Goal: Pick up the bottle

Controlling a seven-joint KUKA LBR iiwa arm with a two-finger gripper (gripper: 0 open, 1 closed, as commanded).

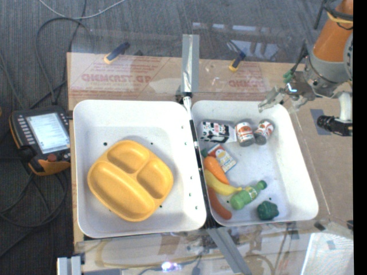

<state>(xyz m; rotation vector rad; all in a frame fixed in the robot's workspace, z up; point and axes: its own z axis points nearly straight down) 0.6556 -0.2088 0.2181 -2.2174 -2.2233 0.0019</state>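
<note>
A small green bottle lies on its side near the front of the right bin, its cap pointing to the back right. It rests against a banana. My gripper hangs over the bin's back right corner, far from the bottle. Its fingers stand open with nothing between them.
The right bin also holds a black-and-white carton, two cans, a small packet, a carrot, a red-orange item and a broccoli. A yellow divided plate lies in the left bin.
</note>
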